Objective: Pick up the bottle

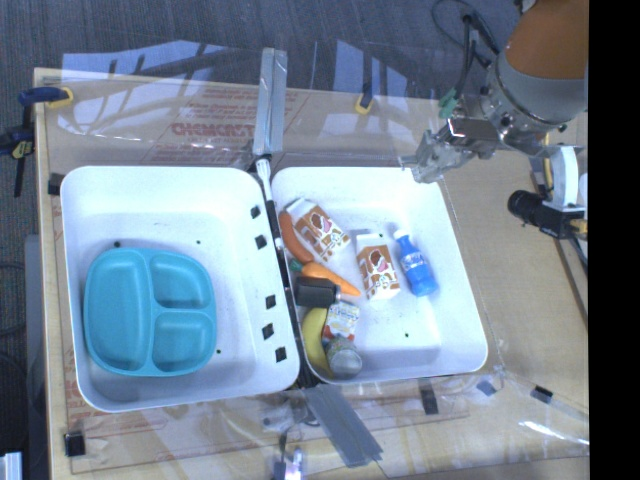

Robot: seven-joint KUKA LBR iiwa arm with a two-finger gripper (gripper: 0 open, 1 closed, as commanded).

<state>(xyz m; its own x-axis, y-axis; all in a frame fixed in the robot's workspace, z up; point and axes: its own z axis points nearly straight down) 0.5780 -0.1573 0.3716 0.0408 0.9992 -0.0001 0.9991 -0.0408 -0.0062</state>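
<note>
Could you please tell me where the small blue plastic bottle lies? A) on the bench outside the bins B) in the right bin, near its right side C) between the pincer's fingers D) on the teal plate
B: the small blue plastic bottle lies in the right white bin, right of the cartons, apart from the pincer.

bins (150,193): smooth white plastic, slightly glossy
divided plate (150,310): matt teal plastic
bottle (414,263): glossy blue plastic
worktop (520,298): matt pale wood under clear sheeting

Even bright light, soft shadows, slight blur
</note>
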